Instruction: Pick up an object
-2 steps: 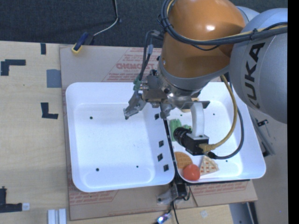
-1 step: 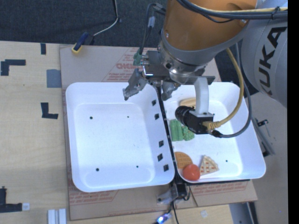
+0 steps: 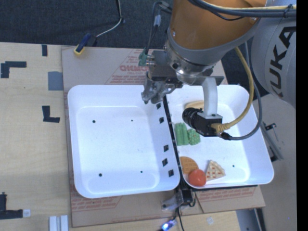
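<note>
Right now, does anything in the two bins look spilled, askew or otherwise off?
Nothing looks spilled or damaged. The toy food sits crowded against the divider side of the right bin: green piece, round cookie, red tomato, waffle wedge. The gripper hangs over the divider at the far end.

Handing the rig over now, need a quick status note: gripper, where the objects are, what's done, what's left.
Gripper: over the far end of the divider between the bins, nothing visibly between its fingers; open or shut cannot be told.
Objects, all in the right bin: green toy near the divider, round biscuit, red tomato and waffle wedge at the near edge, a tan item partly hidden by the arm.
Done: no pick yet.
Left: grasp and lift one object.
</note>
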